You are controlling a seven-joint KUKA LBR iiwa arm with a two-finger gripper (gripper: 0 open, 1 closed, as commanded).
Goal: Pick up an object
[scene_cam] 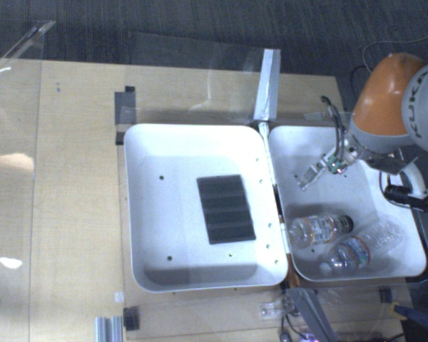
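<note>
My pincer (315,174) hangs over the right bin (299,148), in its upper middle part, pointing down and to the left toward the bin's floor. Nothing sits between its tips, and it is too small and blurred here: I cannot tell whether it is spread or closed. A thin cable loops up from it to my wrist, where the orange band (385,95) bulges at the view's right.

Below my pincer, well apart from it, two clear plastic bottles lie on their sides near the bin's lower edge. The upper bottle (319,229) lies almost level, its dark cap pointing right. The lower bottle (346,254) lies just beside it, slanting, with a blue label. Right of them is a crumpled clear thing (385,237), hard to make out against the white floor.

Across the divider, the left bin (150,191) holds one dark ribbed pad (226,209), flat near its centre, turned a little off square. Both bins rest on the pale wooden bench (64,212).
</note>
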